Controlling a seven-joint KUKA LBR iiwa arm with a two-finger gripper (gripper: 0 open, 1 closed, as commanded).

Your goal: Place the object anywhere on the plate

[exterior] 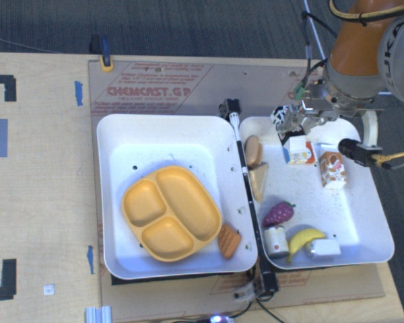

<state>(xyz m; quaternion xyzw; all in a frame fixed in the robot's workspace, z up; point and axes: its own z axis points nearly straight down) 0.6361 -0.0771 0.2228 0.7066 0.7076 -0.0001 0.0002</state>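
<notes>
The gripper (297,121) hangs over the right bin's far end, its opening impossible to judge; the yellow plate (172,212) lies well leftward, nearer the camera.

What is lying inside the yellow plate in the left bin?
The yellow plate has three compartments, and all three show only bare yellow surface. An orange-brown food piece lies beside its right edge, in the left bin. What lies under the plate is covered.

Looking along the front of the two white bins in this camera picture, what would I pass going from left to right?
Yellow plate → orange-brown pastry → small can → banana → white block.
</notes>
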